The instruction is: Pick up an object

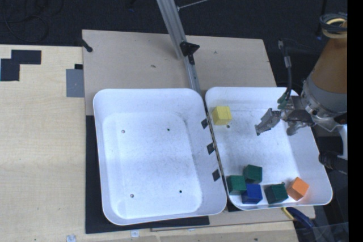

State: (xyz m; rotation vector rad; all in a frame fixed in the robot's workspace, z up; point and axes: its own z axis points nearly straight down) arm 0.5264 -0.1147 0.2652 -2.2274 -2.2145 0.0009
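Five blocks crowd the near end of the right bin (pixel 317 144): an orange block (pixel 298 187) at the near right corner, a blue block (pixel 252 194) against the near wall, and three green blocks, one (pixel 236 183) to the left of the blue, one (pixel 253 172) just behind it, one (pixel 276 192) between blue and orange. All of them lie on the bin floor, close together, several touching or nearly so. Any of them could serve as the object to be picked up, and none has left the floor.

Farther back, the end effector (pixel 278 122) hangs over the middle of the same bin, reaching in from the right. Its two fingers appear spread apart with nothing between them; it grips no block. It stands well apart from the near cluster and also apart from the yellow block (pixel 222 115), which sits alone near the bin's left wall, toward the far end.

Beside it, the left bin (pixel 108 105) rests on the tabletop (pixel 130 59), sharing the divide between the two.

Judged from this, the task is at an early stage: the arm (pixel 332 71) is over the right bin, but the approach, descent, closing of the fingers and lift all remain to be done. The lone yellow block looks the easier target, free on every side, while the packed cluster leaves little room for fingers.

Beyond the bins, a metal rail (pixel 170 20) slants away across the tabletop toward the dark floor.
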